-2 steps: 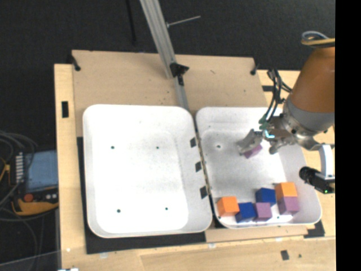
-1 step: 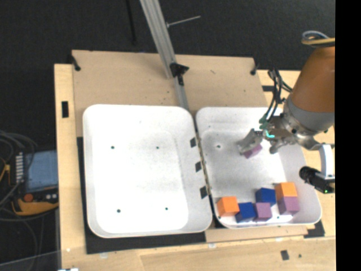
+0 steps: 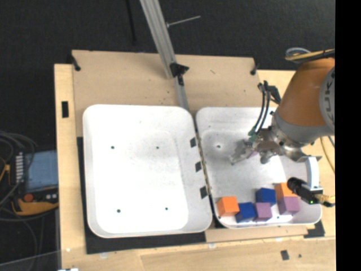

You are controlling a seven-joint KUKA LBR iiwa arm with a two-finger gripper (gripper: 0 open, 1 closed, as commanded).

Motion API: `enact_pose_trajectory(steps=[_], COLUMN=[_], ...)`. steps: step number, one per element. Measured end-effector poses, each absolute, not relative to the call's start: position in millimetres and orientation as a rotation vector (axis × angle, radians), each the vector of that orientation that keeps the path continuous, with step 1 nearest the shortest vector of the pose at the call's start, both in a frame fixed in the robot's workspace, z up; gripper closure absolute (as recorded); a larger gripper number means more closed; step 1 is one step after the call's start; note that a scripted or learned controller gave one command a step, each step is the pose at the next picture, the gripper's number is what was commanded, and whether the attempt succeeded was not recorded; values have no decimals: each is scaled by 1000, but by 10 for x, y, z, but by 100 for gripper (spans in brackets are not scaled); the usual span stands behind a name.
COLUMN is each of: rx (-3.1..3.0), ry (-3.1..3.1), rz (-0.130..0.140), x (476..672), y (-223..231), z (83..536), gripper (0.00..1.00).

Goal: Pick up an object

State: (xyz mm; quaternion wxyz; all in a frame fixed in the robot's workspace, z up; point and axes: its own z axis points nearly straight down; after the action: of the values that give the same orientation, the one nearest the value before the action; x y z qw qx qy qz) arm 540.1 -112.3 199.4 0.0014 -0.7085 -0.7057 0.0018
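Note:
Several small blocks sit along the near edge of the right bin [image 3: 225,123]. An orange block [image 3: 228,205] is at the left, with a blue block [image 3: 246,212] and a purple block [image 3: 264,210] beside it. Behind them are a second blue block [image 3: 265,195], an orange block [image 3: 281,190] and a purple block [image 3: 289,204]. My gripper [image 3: 241,153] hangs over the middle of the right bin, above and to the left of the blocks. Nothing shows between its fingers.
The left bin [image 3: 141,168] lies beside the right one. A slanted metal pole [image 3: 161,33] rises from the back of the bench. A cable box [image 3: 39,174] sits off the bench's left side.

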Motion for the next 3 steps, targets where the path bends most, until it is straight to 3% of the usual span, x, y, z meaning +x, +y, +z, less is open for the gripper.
enact_pose_trajectory(steps=[2, 3], rx=[-2222, -2236], ry=[-2217, -2213], rz=[6, -6], x=[5341, 5366], y=[-1206, -1210], z=[1018, 1157], gripper=[0, 100])
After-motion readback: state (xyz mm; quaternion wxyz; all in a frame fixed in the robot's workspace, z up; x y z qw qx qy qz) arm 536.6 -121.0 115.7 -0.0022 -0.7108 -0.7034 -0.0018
